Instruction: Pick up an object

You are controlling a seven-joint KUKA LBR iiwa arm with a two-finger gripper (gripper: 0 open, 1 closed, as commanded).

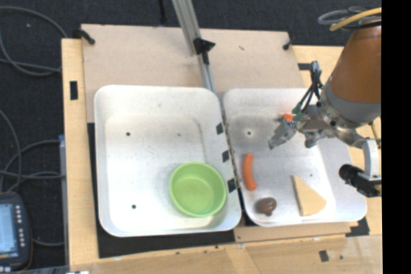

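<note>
— Objects first: where do they lie?

— Three of them sit in the right bin [257, 106], all toward its near edge. An orange carrot-shaped piece [248, 172] lies lengthwise close to the bin's left wall. Just beyond its lower end, near the front rim, rests a small brown rounded lump [266, 205]. To the right of the lump, apart from it, lies a tan wedge [307, 197] shaped like a slice of cheese, its point aimed toward the far side.

— And the gripper?

— The gripper [294, 135] hangs above the middle of the right bin, up and to the right of the carrot piece and well clear of all three items. Nothing is seen between its fingers. Whether they are spread or pressed together, I cannot tell; the metal parts blur into one another at this angle.

— What carries it?

— The grey arm with its orange band [361, 67], coming in from the right.

— The other bin?

— The left bin [128, 112] holds a light green bowl [198, 188], upright, near its front right corner, close to the divide between the bins.

— Anything around them?

— Both bins rest on a tan bench [148, 48]. A slanted metal rail [183, 0] runs from the top down toward the gap between the bins.
</note>
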